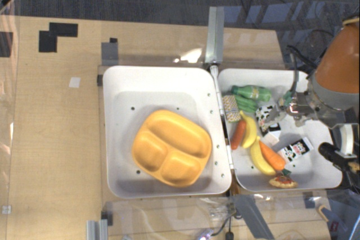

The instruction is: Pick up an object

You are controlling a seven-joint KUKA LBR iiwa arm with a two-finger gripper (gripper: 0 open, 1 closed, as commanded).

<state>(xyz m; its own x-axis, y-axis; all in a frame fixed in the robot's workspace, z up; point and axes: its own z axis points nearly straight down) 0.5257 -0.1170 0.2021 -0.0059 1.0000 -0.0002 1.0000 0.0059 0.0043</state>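
wooden bench (pixel 50 121) bears two white bins: yellow tray (pixel 171 146) in the left; bananas (pixel 256 146) and carrots (pixel 274 157) in the right, under the gripper (pixel 279 111), grip state unclear.

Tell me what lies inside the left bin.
The left bin holds one yellow sectioned tray, seemingly upside down. Whatever sits beneath the tray is covered.
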